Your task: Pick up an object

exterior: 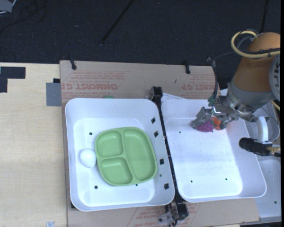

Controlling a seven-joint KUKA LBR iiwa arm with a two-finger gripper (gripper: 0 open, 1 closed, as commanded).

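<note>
Evidently the arm [255, 74] has been sent low into the right bin [217, 174], since its gripper [206, 119] sits near the bin's upper rim, right over a small purple object [206, 126] that looks like a bunch of toy grapes, with a small orange thing [217, 123] touching or just beside it. That purple object is the likely target of the pick, and it lies on the bin floor toward the back, close to the divider side rather than the far right wall. Whether the gripper is spread or pressed together I cannot tell; the metal parts blur into the objects beneath them, so I would not call the grapes held. The wrist comes in at a slant from the right, which suits a reach to a thing lying near the back wall. The left bin [75, 126] carries a green three-compartment plate [125, 155] lying flat in its middle and a white egg-like ball [87, 157] touching the plate's left edge (both well apart from the arm, so not part of this try). Both bins rest on a cardboard sheet [132, 79] on the desk [23, 150], side by side, clipped together at the middle. My judgement is that the grasp is at the closing stage, and the nearby orange piece could get nipped along with the grapes or spoil the hold.
</note>
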